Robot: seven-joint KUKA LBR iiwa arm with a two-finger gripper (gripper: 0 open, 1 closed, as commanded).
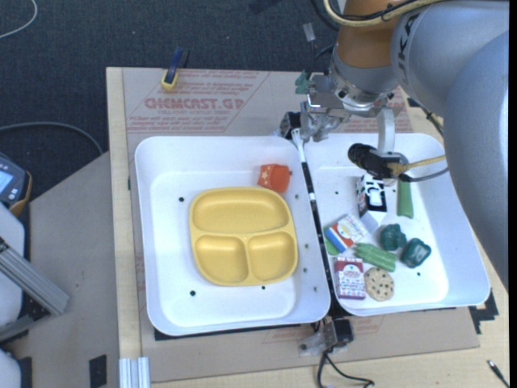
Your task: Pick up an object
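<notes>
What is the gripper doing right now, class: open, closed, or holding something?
Gripper: cannot be told; it sits above the far edge where the two white bins meet, with nothing seen in its grasp.

Yellow divided tray [242, 235] centred in left bin [153, 217]; orange block [275, 176] just beyond its far right corner; hand [311, 128] above the bins' shared wall, toy foods right.
</notes>
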